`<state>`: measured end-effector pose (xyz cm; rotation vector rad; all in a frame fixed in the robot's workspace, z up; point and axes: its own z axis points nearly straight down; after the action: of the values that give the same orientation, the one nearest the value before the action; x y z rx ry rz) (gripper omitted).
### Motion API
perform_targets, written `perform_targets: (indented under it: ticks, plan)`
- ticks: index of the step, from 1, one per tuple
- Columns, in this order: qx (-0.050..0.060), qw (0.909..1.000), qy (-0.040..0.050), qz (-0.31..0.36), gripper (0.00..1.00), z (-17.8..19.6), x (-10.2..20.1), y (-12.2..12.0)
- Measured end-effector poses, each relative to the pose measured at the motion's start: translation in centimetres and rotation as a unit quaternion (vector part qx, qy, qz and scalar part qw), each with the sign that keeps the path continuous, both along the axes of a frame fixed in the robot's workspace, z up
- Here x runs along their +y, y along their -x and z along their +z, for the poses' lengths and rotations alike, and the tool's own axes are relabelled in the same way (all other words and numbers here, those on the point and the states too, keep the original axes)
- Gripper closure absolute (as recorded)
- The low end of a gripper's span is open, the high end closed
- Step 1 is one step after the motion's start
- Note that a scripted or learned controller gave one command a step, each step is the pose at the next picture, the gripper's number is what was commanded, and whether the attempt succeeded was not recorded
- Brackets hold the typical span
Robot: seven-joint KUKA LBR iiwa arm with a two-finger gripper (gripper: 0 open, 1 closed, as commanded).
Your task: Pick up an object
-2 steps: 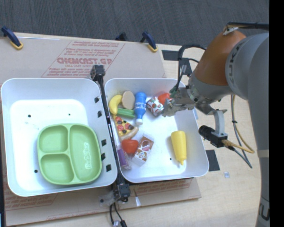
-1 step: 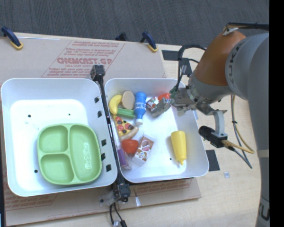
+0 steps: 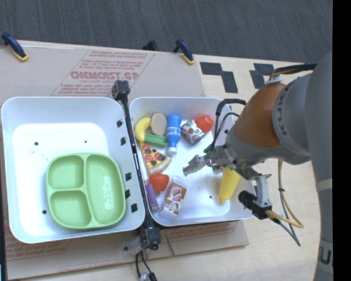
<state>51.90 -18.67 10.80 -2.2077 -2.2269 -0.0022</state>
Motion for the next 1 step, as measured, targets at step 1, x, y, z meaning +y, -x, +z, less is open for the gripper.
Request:
perform_targets:
  ticks: [1]
  plan:
    - [0.001, 1.0000, 0.0017, 0.002, 1.00, 1.01, -0.16, 0.00]
